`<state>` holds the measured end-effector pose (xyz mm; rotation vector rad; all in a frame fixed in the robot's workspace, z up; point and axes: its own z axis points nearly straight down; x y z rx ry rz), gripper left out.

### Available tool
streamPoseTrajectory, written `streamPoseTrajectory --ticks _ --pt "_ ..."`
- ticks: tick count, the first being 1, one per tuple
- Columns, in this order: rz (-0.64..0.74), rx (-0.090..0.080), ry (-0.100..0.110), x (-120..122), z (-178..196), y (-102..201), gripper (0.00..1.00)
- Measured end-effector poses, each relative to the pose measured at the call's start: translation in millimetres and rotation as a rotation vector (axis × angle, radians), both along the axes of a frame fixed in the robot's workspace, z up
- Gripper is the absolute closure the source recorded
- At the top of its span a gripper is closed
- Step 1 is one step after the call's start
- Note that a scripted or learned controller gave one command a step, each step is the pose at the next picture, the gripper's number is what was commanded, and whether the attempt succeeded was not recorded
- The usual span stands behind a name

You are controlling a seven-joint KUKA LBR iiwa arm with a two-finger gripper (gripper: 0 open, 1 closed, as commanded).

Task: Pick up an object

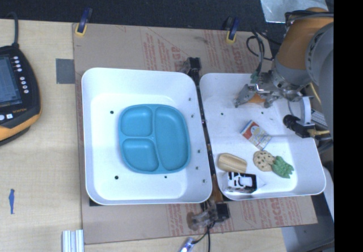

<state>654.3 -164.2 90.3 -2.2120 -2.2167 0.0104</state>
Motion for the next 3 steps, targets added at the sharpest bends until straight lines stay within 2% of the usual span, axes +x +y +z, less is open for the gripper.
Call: streamPoseTrajectory --ticks 1,2,3 --pt "0.002 -0.003 -0.007 -47 1 32 0.00" --pt "0.003 -0.004 -0.007 -77 1 15 0.00" --pt "0.005 -0.004 -0.005 -77 12 14 1.00"
